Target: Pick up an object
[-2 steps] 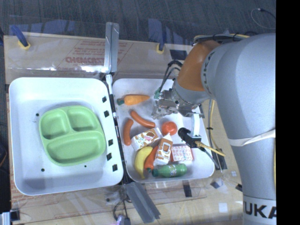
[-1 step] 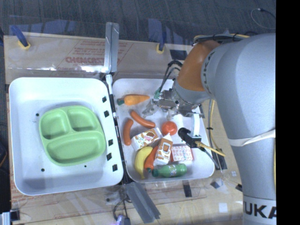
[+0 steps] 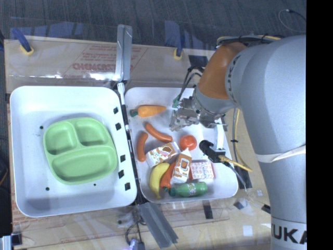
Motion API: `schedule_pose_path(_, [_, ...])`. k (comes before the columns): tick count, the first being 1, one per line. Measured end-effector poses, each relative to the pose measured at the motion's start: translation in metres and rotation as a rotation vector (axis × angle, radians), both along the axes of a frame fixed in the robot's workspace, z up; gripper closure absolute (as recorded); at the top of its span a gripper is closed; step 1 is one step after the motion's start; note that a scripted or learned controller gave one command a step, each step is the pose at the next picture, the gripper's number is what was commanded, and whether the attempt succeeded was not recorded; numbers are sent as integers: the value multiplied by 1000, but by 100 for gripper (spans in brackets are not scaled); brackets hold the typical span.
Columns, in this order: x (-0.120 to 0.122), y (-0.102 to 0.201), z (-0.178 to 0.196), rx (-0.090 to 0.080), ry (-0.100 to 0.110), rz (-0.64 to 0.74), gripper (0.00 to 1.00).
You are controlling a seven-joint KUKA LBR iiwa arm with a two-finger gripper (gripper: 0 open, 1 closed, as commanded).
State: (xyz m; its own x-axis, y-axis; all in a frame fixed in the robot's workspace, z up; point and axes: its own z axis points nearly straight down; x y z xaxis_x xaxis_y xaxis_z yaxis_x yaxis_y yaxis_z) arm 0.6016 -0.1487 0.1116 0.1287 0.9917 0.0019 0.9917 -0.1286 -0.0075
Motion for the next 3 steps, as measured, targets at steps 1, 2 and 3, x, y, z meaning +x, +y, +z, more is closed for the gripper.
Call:
schedule_pose_path(1, [0,0,0,0,0,0,0])
schedule_pose_path(2, [54,41,-17,-7,0,0,0])
schedule_pose_path(3, [-7,55,-20,0,-3,314,0])
